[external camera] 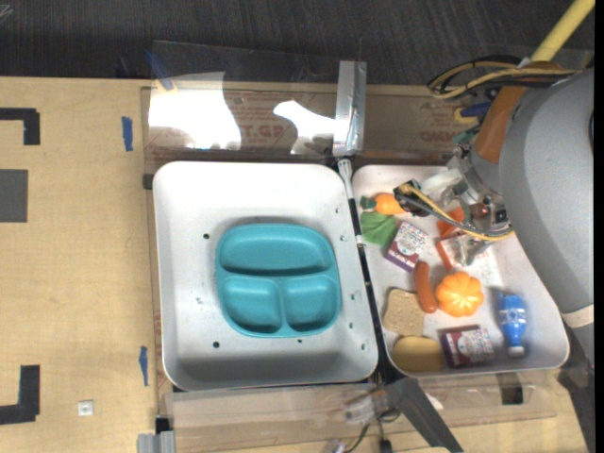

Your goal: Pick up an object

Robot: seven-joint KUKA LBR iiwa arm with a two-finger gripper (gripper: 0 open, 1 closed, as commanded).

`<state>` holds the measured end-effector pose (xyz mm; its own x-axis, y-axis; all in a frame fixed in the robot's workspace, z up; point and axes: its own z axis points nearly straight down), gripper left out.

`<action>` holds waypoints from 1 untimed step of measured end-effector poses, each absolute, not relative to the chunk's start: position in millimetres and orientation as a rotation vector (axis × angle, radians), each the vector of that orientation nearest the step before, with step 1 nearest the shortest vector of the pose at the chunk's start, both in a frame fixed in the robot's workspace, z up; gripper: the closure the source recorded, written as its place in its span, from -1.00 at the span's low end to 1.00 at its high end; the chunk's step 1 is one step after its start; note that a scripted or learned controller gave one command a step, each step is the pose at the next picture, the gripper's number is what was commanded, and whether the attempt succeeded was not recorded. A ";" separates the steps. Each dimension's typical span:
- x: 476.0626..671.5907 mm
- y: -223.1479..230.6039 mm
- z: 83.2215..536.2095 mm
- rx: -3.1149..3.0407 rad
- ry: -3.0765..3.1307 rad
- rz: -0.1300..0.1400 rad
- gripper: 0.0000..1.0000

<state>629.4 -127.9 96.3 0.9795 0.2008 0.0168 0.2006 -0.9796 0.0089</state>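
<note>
The arm (552,173) is the nearest thing to the camera: its broad grey body fills the 3 o'clock side of the view, with the orange band at about 1 o'clock above it. Its wrist reaches down into the upper part of the right bin (552,352), where the gripper (464,217) sits among yellow and black cables; whether it is parted or closed on anything I cannot tell, as wrist and wiring hide that.

The right bin is crowded. At its 11 o'clock corner lies an orange-and-green carrot toy (381,217), close to the dividing rim. Just below it a small white-and-purple packet (409,242) lies tilted. Toward the centre a red sausage (427,285) lies nearly upright in the view, touching an orange fruit (460,293) at its 3 o'clock. A slice of bread (404,311) lies at 7 o'clock, with a tan roll (417,351) below it against the near rim. A dark red packet (468,344) sits beside the roll, and a blue bottle (512,322) lies near the 4 o'clock edge, close to the arm's body. Bare floor in this bin is scarce; the clearest strip runs along the near rim past the dark packet.

The left bin (179,253) holds a teal divided tray (278,276) at its centre, with wide white floor around it on every side, widest toward 9 o'clock and 12 o'clock.
</note>
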 end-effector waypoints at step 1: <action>655.9 -73.8 190.0 3.126 0.324 0.016 -1.00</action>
